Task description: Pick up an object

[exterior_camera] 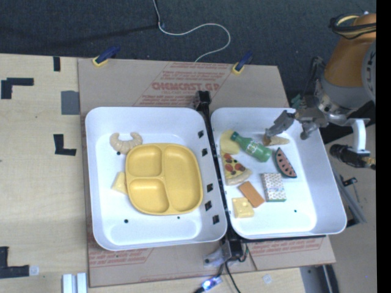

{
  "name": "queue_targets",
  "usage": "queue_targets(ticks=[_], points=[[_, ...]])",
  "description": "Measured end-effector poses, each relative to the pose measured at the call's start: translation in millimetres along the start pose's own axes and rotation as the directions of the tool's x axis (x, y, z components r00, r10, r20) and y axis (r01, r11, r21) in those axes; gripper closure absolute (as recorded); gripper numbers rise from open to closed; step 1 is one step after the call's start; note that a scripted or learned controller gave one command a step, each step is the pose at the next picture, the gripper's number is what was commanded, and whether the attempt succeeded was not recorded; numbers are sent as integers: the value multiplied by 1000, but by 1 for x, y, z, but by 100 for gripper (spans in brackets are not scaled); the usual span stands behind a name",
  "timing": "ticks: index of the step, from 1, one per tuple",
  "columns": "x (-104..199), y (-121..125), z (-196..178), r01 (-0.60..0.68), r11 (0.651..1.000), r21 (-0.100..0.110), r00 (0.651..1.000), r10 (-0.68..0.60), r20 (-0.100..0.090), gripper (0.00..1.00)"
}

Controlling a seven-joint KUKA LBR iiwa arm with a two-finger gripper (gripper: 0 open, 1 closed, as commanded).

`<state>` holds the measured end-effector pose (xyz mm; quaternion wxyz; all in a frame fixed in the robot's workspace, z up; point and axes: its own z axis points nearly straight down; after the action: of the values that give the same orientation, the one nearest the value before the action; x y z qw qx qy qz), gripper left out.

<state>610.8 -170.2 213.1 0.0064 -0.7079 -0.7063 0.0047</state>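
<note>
My gripper (288, 131) hangs over the back of the right bin (317, 215), its two fingers spread open with nothing between them. Its left finger (277, 126) points down at a small tan piece (278, 141) just below it. A green bottle (251, 147) lies on its side to the left of that finger. A watermelon slice (285, 163) lies in front of the gripper. Further forward are a patterned box (274, 187), an orange cracker (251, 193), a yellow cheese block (242, 208) and a pizza slice (236, 167).
The left bin (101, 124) holds a yellow divided plate (164, 177), a tan croissant (124, 141) and a yellow wedge (118, 182). A divider with black clips (210, 163) joins the bins. A white cable (195, 32) loops behind them.
</note>
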Motion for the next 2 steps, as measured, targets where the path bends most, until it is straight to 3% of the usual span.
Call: queue_targets(ticks=[1,2], points=[[1,3,-9,4,1000,-14,1000,-4,2,0],[0,4,35,4,1000,-10,1000,-4,3,0]])
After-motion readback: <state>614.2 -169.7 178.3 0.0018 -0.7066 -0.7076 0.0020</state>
